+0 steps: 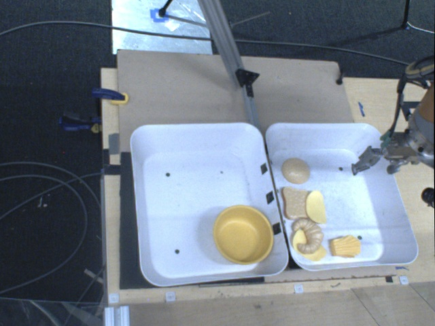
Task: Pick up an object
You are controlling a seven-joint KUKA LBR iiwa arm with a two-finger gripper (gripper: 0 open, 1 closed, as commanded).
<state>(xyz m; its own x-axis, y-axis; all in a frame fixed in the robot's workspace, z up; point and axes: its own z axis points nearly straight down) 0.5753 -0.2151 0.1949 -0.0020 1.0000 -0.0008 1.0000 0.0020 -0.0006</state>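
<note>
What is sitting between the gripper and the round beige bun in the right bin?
Nothing visible: bare white bin floor separates the gripper from the round beige bun. The other food pieces lie nearer the front.

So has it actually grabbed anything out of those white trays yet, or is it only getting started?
Nothing looks picked up yet. The gripper hangs over the right bin's upper right part, apart from the food pieces. The round bun, toast slice, croissant and ridged yellow piece all lie on the bin floor; the yellow bowl sits in the left bin. Reaching, closing and lifting remain.
</note>
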